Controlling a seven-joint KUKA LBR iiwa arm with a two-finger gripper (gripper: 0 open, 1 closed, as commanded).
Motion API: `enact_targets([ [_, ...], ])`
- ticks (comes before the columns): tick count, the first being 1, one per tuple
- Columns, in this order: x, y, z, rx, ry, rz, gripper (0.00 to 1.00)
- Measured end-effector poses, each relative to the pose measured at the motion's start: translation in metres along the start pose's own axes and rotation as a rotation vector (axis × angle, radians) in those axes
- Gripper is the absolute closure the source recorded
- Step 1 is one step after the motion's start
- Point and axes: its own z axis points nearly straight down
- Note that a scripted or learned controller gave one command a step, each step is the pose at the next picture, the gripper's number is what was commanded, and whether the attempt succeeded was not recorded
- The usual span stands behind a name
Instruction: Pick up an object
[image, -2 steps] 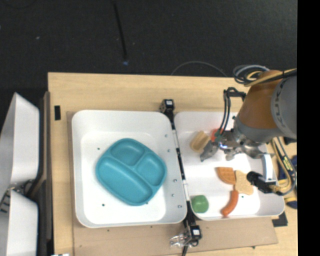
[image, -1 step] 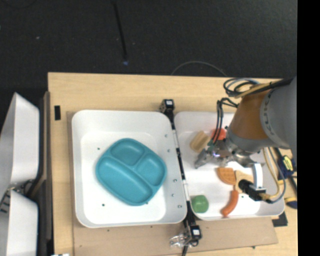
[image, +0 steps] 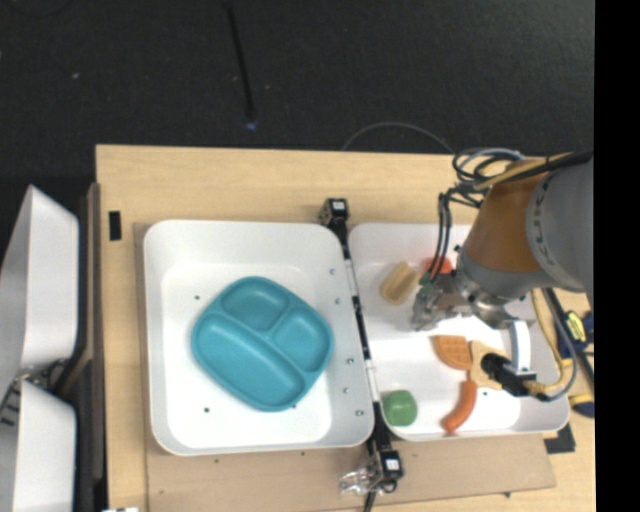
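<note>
Wood bench, two white bins. My hand low in right bin (open or closed, can't tell); tan bread roll just left, lying slanted.

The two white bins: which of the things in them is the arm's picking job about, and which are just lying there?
Job in hand:
gripper, low in the right bin
tan bread-like piece
orange waffle-like piece
green round piece
orange-red sausage-like piece

Just lying about:
teal divided plate, alone in the left bin
</note>
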Motion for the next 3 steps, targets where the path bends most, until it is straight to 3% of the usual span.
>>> enact_targets([
  [2, 0.001, 0.003, -0.107, -0.003, -0.001, -0.010, 1.00],
  [3, 0.047, 0.017, -0.120, 0.000, 0.002, -0.014, 1.00],
])
